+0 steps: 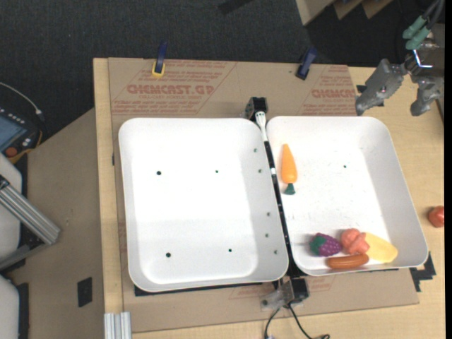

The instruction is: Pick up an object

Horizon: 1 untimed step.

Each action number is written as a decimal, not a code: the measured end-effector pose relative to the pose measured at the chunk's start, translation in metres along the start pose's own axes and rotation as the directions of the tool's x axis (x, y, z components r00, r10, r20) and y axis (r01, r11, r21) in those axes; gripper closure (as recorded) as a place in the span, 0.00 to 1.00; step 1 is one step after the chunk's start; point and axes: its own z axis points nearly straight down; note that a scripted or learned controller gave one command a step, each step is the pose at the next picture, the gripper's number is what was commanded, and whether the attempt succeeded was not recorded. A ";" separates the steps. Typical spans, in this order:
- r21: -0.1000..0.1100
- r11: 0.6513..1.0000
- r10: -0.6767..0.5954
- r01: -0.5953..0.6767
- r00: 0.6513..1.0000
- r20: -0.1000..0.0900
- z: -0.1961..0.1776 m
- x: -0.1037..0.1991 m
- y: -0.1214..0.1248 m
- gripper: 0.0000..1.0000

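The right bin [367, 182] holds a toy carrot [288, 163] near its left wall. At its front lies a cluster: purple grapes [325, 244], an orange-pink toy [355, 241], a yellow piece [381, 248] and a red sausage [347, 261]. My gripper [397, 94] hangs at the upper right, above the bench just beyond the right bin's far corner. Its two grey fingers [372, 94] are spread apart with nothing between them.
The left bin [141, 189] sits beside the right one, joined along a black hinge strip [272, 189]. An orange object [436, 217] rests outside the right bin at the far right. Blue clamps [306, 62] hold the cardboard at the back.
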 end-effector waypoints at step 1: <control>0.000 1.000 0.005 -0.005 1.000 0.002 -0.008 -0.003 0.001 1.00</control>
